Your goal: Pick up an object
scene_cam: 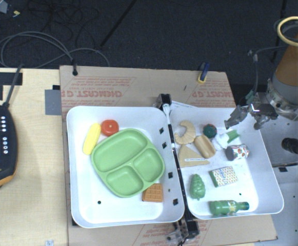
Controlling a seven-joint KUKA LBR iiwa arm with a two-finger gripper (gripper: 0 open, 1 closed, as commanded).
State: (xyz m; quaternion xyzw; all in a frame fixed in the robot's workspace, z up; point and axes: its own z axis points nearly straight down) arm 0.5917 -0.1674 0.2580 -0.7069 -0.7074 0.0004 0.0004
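Green block just below pincer, pincer spread wide, holding nothing

cardboard sheet under the bins | red print, upside down, far edge | reads "CHEMCAST GP", repeated right

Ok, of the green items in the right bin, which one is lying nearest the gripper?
The small green piece near the bin's top right, just below the gripper. The dark green ball, broccoli and green bottle lie farther away.
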